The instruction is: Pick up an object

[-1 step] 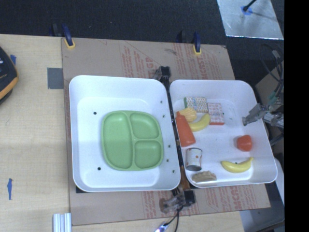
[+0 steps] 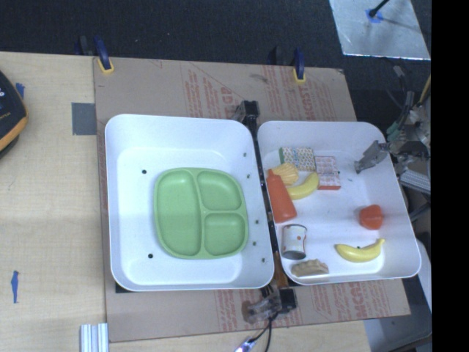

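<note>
The right bin [image 2: 344, 134] holds several small items. An orange-red bottle [image 2: 280, 198] lies along its left wall, with a yellow corn-like piece [image 2: 286, 172] and a small banana [image 2: 305, 187] beside it. Two patterned packets [image 2: 297, 156] [image 2: 327, 172] lie behind them. A red block [image 2: 371, 216] and a second banana [image 2: 360, 251] lie on the right side, a small can [image 2: 294, 241] and a tan piece [image 2: 308, 268] near the front. My gripper [image 2: 368, 158] hangs over the bin's far right corner, apart from all the items, with nothing seen in it.
The left bin [image 2: 124, 160] bears a green divided plate [image 2: 200, 212]. Both bins rest on a cardboard sheet [image 2: 183, 86] clamped at the back. A yellow-black device [image 2: 9, 116] sits at the bench's left edge. Cables and hardware crowd the right edge near the arm.
</note>
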Available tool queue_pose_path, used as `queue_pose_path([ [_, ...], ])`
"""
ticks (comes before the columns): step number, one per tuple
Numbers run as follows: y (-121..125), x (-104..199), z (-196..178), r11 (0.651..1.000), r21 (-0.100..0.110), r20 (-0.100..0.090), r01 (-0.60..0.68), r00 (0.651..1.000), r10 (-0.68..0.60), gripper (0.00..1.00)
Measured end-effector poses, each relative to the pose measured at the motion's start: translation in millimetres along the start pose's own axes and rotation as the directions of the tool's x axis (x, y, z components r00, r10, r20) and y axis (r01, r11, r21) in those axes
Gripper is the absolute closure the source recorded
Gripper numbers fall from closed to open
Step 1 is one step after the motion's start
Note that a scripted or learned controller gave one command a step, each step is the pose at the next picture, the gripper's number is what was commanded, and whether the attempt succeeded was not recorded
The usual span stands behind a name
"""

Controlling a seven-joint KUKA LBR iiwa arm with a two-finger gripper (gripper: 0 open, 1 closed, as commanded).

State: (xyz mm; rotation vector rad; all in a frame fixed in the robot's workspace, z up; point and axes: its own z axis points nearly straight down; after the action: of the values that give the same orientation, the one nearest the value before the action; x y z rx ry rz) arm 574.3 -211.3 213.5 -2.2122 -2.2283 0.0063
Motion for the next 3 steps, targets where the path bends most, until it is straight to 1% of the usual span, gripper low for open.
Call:
queue_pose_path([
  [1,26.5,59.6,70.0,1.0,0.0,-0.001,-0.001,1.0,0.001,0.0],
  [2,41.4,42.9,121.7,1.0,0.002,-0.001,-0.002,1.0,0.002,0.0],
  [3,41.8,42.1,110.9,1.0,0.002,0.0,0.0,1.0,0.0,1.0],
])
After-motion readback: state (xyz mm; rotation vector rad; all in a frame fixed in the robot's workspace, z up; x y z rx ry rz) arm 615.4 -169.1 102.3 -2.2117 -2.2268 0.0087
